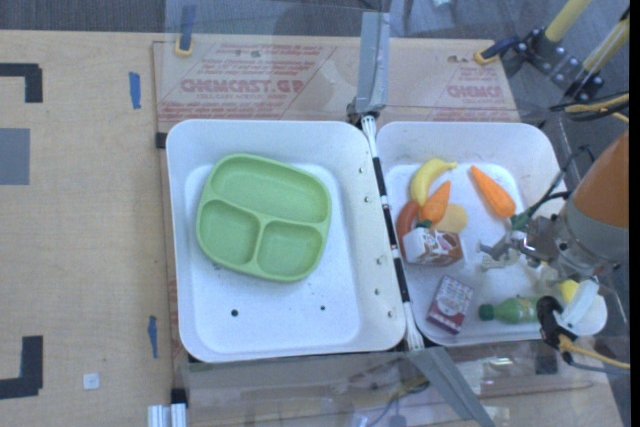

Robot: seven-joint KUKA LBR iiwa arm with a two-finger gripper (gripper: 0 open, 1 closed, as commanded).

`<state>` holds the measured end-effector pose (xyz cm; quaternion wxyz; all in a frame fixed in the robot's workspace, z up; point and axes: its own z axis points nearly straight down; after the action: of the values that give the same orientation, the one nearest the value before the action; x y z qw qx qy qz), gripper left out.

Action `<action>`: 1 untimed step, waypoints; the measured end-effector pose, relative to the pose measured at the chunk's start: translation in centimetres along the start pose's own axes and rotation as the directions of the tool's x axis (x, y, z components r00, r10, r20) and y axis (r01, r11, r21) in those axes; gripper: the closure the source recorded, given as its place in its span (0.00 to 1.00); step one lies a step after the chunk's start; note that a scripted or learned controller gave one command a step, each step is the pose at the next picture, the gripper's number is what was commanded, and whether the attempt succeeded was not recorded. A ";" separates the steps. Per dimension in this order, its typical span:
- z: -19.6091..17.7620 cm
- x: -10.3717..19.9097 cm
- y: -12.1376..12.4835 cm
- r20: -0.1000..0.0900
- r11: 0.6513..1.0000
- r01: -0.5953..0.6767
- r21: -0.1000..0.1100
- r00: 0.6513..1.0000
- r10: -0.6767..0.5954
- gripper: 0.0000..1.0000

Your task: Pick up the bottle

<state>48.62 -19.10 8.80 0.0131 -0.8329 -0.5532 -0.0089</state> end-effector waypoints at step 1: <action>-0.1 0.2 0.7 -0.012 0.961 -0.278 -0.011 0.961 0.278 0.00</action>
<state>49.37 -19.19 8.94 0.0120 -0.9023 -0.4307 -0.0145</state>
